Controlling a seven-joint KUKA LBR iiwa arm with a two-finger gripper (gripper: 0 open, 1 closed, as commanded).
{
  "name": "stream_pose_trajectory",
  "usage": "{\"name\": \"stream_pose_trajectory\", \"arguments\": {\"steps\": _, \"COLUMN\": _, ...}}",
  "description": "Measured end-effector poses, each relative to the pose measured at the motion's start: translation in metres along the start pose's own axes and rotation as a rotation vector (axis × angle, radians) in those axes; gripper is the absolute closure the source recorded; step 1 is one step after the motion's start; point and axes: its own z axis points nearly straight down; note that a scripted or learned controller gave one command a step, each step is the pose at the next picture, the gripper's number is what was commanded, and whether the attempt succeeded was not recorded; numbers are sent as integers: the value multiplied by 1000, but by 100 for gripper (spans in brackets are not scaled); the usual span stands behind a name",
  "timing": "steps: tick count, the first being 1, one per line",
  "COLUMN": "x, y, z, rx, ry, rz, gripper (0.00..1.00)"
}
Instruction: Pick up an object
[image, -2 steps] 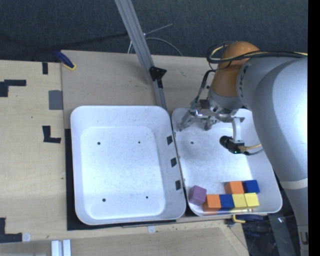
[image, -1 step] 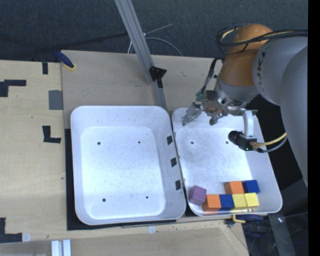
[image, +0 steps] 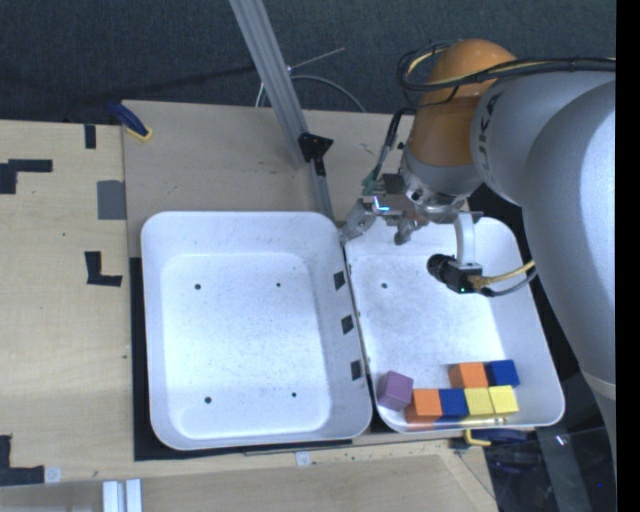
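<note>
Several small blocks lie at the front of the right bin (image: 420, 310): a purple block (image: 396, 388) nearest the divider, then an orange block (image: 427, 402), a blue block (image: 453, 402) and yellow blocks (image: 490, 400) in a row. A second orange block (image: 467, 376) and a second blue block (image: 501, 373) sit just behind them. My gripper (image: 380, 230) hangs over the bin's far left corner, well away from the blocks. Its fingers are spread open with nothing between them.
The left bin (image: 240, 330) adjoins the right one. A slanted metal pole (image: 278, 80) with a black clamp (image: 315, 147) stands behind the bins, close to the gripper. A black device (image: 450, 270) on a yellow cable hangs over the right bin. The arm's bulk (image: 560, 180) covers the right side.
</note>
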Motion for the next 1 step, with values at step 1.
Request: {"name": "stream_pose_trajectory", "arguments": {"steps": 1, "x": -6, "y": -40, "z": -79, "rx": -6, "ry": 0, "rz": 5, "gripper": 0}}
